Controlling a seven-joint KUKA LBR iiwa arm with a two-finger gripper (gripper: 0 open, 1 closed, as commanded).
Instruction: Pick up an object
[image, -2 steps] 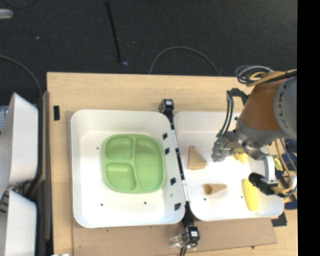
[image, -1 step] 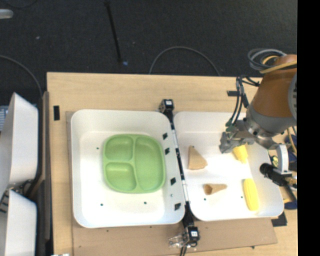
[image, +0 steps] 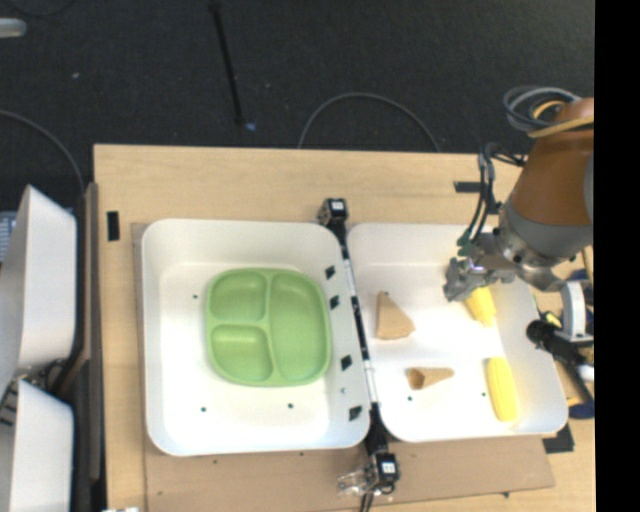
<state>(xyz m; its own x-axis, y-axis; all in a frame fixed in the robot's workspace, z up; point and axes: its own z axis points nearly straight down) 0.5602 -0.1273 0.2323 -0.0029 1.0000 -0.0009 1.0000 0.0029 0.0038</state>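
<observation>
While the arm (image: 548, 190) reaches in over the right bin (image: 420, 250), the gripper (image: 470, 283) sits low at a small yellow piece (image: 481, 305), touching or just above it; its opening cannot be told. A yellow corn cob (image: 501, 388), a tan wedge (image: 393, 318) and a small cone (image: 428, 378) lie apart in this bin. A green divided plate (image: 268, 326) lies in the left bin (image: 170, 400).

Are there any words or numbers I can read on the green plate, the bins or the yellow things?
None can be read. The green plate, the two white bins and the yellow pieces show no lettering. If the small black clips bear markings, they are too small to read.
</observation>
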